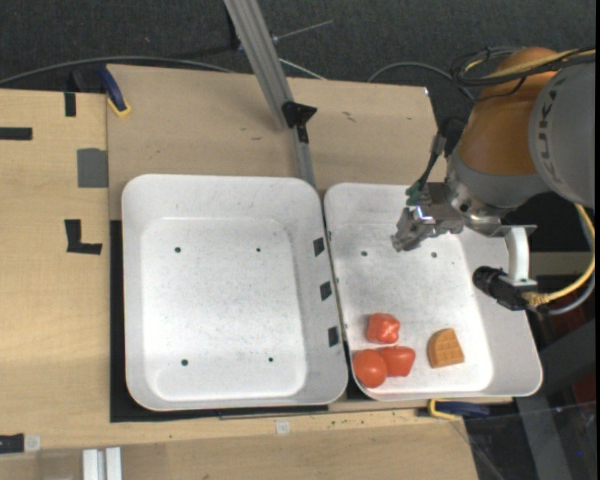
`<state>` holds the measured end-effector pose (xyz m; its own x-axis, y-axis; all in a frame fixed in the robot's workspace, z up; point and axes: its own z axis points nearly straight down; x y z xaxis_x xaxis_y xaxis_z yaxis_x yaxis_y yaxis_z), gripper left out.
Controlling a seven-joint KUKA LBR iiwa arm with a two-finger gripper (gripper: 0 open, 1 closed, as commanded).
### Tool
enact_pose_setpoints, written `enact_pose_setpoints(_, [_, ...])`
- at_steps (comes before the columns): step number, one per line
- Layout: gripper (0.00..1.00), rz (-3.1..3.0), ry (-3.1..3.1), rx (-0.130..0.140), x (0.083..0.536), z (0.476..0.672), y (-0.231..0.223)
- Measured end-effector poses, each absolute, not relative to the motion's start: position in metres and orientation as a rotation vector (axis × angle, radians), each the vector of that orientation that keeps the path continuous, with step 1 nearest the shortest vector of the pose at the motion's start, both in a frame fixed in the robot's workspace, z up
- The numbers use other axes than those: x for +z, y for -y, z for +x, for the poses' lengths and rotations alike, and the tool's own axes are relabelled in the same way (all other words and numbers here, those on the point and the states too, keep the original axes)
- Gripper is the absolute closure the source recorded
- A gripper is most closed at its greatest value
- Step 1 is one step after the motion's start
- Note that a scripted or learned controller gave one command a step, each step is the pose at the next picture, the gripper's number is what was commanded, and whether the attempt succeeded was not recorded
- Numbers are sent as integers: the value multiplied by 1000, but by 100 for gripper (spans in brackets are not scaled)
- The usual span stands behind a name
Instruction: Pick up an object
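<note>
While the hand (408,236) hovers, red objects (383,348) lie well below it.

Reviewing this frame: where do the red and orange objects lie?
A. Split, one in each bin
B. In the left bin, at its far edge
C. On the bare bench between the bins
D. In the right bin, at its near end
D: the three red pieces and the orange piece all lie at the near end of the right bin, with the gripper above that bin's far part.
</note>
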<state>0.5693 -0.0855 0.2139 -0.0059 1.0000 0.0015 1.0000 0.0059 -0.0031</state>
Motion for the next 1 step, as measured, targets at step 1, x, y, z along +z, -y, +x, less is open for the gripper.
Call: enact_pose_setpoints(1, [100,-2211,2229,-2,226,569,27])
